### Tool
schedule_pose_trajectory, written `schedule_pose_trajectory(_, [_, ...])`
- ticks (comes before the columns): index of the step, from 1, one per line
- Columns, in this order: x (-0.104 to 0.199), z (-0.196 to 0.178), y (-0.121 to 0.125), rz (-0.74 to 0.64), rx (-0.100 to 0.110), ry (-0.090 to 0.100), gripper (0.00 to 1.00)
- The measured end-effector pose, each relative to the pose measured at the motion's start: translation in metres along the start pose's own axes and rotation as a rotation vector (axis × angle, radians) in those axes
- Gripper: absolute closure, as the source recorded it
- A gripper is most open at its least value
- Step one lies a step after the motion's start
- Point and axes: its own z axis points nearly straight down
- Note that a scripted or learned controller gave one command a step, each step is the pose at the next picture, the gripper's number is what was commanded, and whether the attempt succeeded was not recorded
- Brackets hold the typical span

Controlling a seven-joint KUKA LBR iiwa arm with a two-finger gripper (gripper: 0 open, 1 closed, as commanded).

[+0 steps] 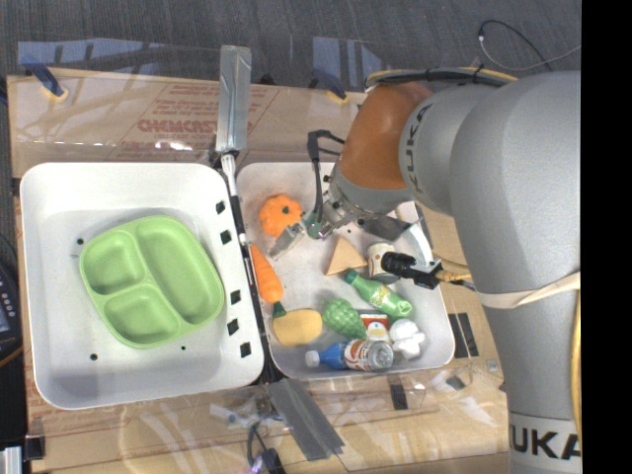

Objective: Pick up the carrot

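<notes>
Two shallow white bins sit side by side on the worktop (118, 117). The left bin (49, 363) carries a green divided plate (150, 280), well apart from everything the task needs. Along the left wall of the right bin (296, 178) lies the carrot (265, 276), its length running beside the wall with a small yellow-and-green vegetable (296, 326) near its lower end. Up and to the right of the carrot rests an orange pumpkin-like toy (279, 212), and just beside that toy hangs the tool (292, 233), its metal fingers looking spread with nothing between them, near the carrot's upper end but not touching it. Further right lie a tan wedge (344, 257), a green bottle (378, 293), a knobbly green fruit (343, 317) and a small can (370, 354). The risks, as I judge them: the carrot hugs the wall, so a finger may strike the rim or find no room on that side; and the orange toy is close enough that a descent off to one side could nudge or seize it instead.
</notes>
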Motion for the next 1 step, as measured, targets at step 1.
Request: schedule_pose_trajectory(1, [-0.0219,-0.0939,0.0359,0.042,-0.005,-0.004,0.00])
